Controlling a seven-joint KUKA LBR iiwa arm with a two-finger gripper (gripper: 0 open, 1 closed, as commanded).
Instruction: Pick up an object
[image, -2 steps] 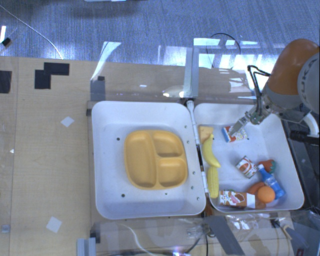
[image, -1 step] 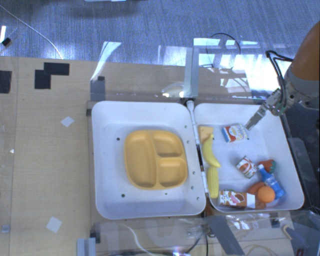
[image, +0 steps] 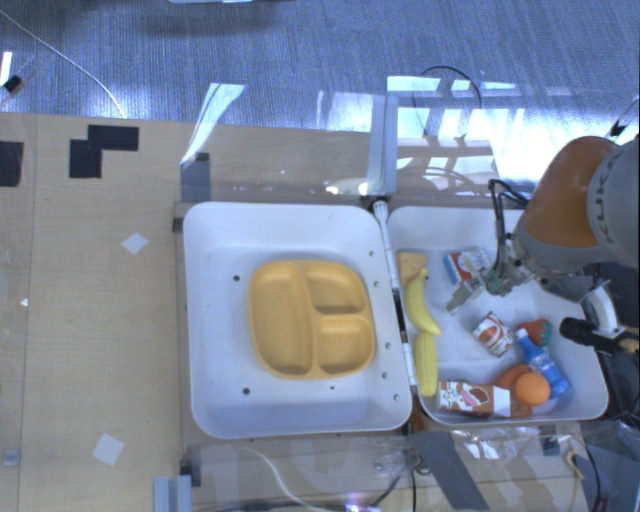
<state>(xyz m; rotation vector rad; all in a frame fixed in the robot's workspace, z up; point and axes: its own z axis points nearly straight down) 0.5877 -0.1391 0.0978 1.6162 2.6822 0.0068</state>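
**Jaws low over the right bin, among mixed food items**

Nearest the camera, along the front wall of the right bin (image: 596, 398), a flat red-and-white packet (image: 470, 398) lies on its side, with an orange (image: 532, 388) just beside it to the right.

The jaws (image: 480, 285) sit low in the right bin, near its middle. A small grey piece (image: 460, 297) lies at their tip; whether it is held cannot be told, and whether the jaws are released or clenched cannot be told either.

Just behind the jaws lies a red-and-white pouch (image: 464, 265). Just in front of them, apart from the tip, lies a small red-and-white can (image: 491, 334), tilted. To its right a blue bottle (image: 541, 360) lies slanted, touching the orange. Along the bin's left wall lie a banana (image: 420, 306) and, in front of it, an ear of corn (image: 426, 364).

The grey arm with its orange band (image: 565, 200) enters from the right, above the bin's rear corner.

The left bin (image: 210, 330) holds a yellow divided tray (image: 310, 318), set flat near its middle. Both bins rest on the table (image: 90, 330).
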